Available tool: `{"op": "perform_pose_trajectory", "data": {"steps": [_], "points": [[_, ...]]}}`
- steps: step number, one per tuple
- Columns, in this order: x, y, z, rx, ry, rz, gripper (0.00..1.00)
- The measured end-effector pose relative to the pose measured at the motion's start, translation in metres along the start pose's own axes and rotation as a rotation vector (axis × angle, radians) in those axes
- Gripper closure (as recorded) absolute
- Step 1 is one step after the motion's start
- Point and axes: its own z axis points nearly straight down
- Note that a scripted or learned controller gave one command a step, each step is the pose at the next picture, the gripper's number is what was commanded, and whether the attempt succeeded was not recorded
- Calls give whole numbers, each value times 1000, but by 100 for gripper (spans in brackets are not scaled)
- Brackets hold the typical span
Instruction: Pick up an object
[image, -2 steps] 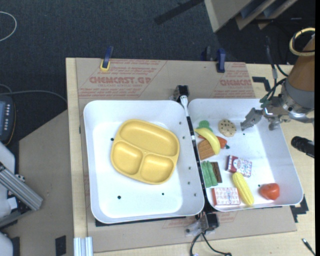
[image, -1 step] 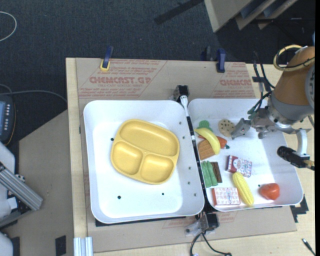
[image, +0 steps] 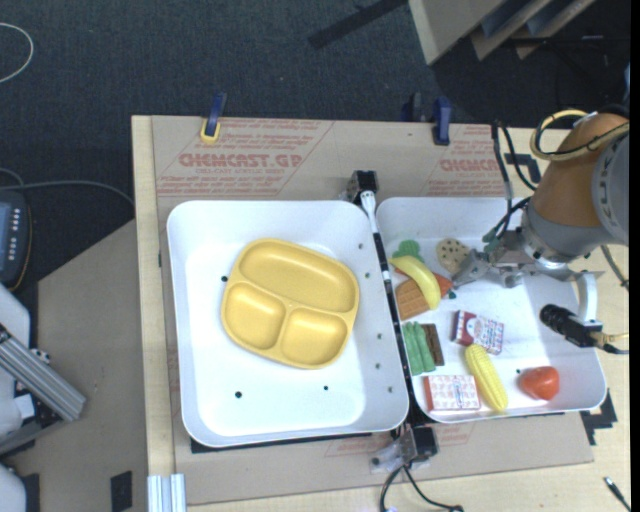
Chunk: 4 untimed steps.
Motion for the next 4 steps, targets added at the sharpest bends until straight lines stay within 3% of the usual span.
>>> {"op": "perform_pose_trajectory", "data": {"steps": [1,3,4], "points": [[0,1,-13,-6,-2,1,100],[-8,-7,-133,-13,-5,0,100],[-8,-7,-144,-9,-3,0,100]]}}
